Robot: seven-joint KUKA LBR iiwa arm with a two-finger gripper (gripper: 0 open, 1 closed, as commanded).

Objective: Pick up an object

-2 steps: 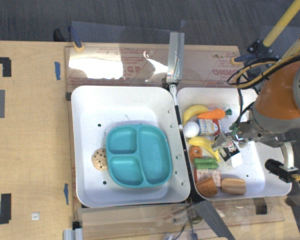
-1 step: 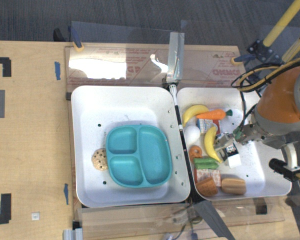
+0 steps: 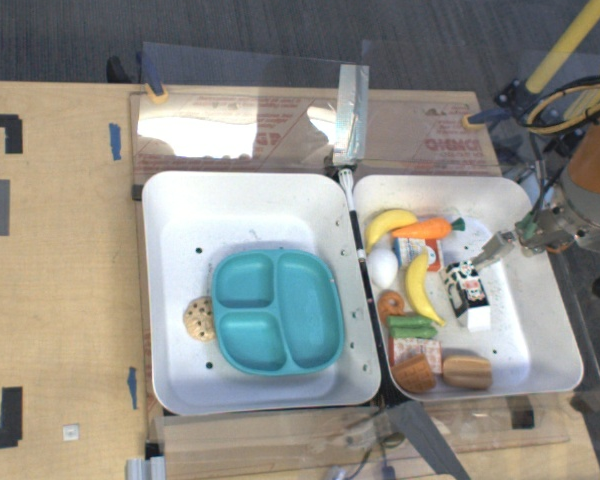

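2 white bins side by side on the surface [image 3: 60,268]. Left bin [image 3: 170,208]: 1 teal tray [image 3: 277,311] w/ 3 compartments, nothing in them; 1 cookie [image 3: 199,318] just beside the tray's left edge, touching or nearly so.

Right bin [image 3: 540,338]: food toys crowded along its left side. 2 bananas, one [image 3: 388,224] at the top, other [image 3: 420,286] lower, running down the middle of the pile. 1 carrot [image 3: 422,230] next to the top banana. 1 white egg [image 3: 382,266] by the divider. 1 small orange-brown ring, maybe a donut [image 3: 391,302], below the egg. 1 green veg [image 3: 412,324] under that. 1 carton [image 3: 470,293], black-and-white print, right of the lower banana. 2 brown bread pieces at the bottom: a darker one [image 3: 416,372], a roll [image 3: 467,371].

Claw [image 3: 477,260] comes in from the right at a slant, tip just above the carton, close to it; can't tell if spread or pressed together, nothing seen pinched.
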